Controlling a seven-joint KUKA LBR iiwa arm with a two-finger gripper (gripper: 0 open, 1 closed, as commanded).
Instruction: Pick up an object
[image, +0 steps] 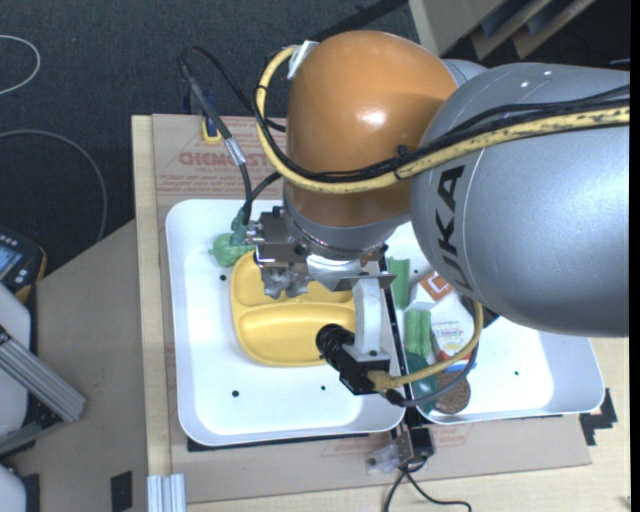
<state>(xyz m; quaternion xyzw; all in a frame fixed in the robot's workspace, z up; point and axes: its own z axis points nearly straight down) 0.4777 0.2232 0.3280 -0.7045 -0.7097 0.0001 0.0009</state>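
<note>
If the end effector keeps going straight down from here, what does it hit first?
Most likely the yellow container in the left bin: the end effector hangs directly over it. The wrist hides the tips, so the gap is unclear.

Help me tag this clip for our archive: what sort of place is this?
Most likely a robotics lab test bench: a large grey and orange arm reaches over shallow white bins on a cardboard-covered bench, with loose cables trailing across dark carpet.

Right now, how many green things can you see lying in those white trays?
3 at least. One green piece lies at the left bin's far-left corner, by the yellow dish; two green items lie near the divide between bins. The arm may hide more.
</note>
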